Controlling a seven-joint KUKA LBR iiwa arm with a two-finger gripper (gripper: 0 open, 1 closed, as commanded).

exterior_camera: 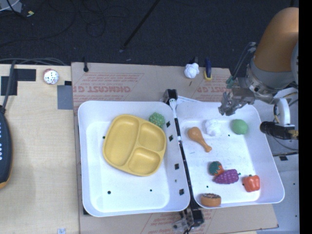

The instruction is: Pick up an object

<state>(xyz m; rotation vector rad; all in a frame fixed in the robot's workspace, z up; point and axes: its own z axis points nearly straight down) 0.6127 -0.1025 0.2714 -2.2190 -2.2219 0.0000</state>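
Overhead, the arm (273, 43) reaches in from the right, its orange band bulking large above the grey wrist, and the gripper (228, 108) hangs over the far edge of the right bin (273, 179), near that bin's upper rim. Whether its fingers are apart or together I cannot tell (they show as a dark cluster against the white), and nothing can be seen between them. Below and just to the right of the gripper lies a green round object (239, 126), with a small white lump (212, 126) to its left, the two apart from each other. Further left sits a tan drumstick-shaped toy (199, 138), tilted with its thick end toward the divider between the bins. Lower down, a small green and orange piece (216, 168) touches a purple bunch of grapes (227, 177), and an orange-red pepper (251, 183) rests near the bin's right wall. A brown round piece (210, 199) lies at the near rim. The left bin (92, 179) holds a yellow divided plate (134, 144), set at a slant, with a knobbly green object (157, 119) just beside its upper right corner. On the cardboard sheet (126, 82) beyond the bins rests a white crumpled item (191, 70).
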